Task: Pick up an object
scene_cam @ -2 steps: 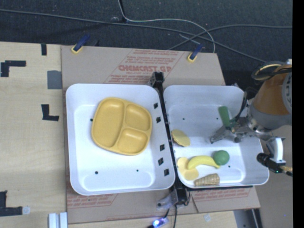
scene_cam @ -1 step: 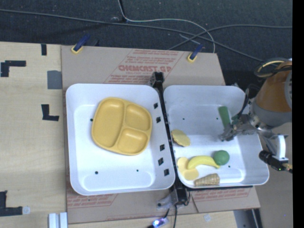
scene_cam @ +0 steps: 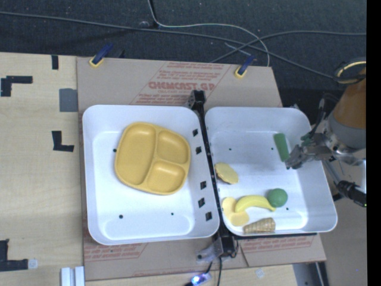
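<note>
The right bin (scene_cam: pixel 256 119) holds several small items. A green stick (scene_cam: pixel 280 146) lies near its right wall. A pale yellow chip-like piece (scene_cam: pixel 227 173) sits at the left. A banana (scene_cam: pixel 254 203), a green ball (scene_cam: pixel 277 197), a yellow round slice (scene_cam: pixel 231 215) and a tan ridged cone (scene_cam: pixel 260 225) crowd the front. My gripper (scene_cam: pixel 294 158) hangs at the bin's right side, just right of and slightly below the green stick's near end. Nothing shows in its grasp.
The left bin (scene_cam: pixel 98 177) carries a yellow divided plate (scene_cam: pixel 152 158). A black clamp strip (scene_cam: pixel 205 171) runs between the bins. The arm's orange band (scene_cam: pixel 351 103) is at the right edge. Cables cross the dark floor behind the cardboard sheet (scene_cam: pixel 178 82).
</note>
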`<state>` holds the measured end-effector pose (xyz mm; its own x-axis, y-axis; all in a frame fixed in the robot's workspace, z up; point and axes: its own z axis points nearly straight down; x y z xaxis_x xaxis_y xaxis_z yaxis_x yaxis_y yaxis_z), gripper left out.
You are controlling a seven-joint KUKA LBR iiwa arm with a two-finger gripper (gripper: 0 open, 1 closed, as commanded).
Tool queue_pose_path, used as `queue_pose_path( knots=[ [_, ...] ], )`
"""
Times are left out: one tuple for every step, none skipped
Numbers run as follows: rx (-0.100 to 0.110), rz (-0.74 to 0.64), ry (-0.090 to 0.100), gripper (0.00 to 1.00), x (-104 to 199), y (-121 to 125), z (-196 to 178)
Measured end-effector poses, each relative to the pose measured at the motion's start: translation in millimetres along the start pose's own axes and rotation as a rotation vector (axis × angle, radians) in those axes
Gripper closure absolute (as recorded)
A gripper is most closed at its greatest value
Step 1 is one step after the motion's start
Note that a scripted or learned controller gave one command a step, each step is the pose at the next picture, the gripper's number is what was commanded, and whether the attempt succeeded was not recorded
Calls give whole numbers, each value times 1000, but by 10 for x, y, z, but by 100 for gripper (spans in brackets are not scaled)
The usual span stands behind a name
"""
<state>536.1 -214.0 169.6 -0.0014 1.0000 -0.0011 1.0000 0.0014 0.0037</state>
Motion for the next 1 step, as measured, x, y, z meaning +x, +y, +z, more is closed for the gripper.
queue_pose_path(
  knots=[
    [-1,0,-1,100,0,15,-532]
  ],
)
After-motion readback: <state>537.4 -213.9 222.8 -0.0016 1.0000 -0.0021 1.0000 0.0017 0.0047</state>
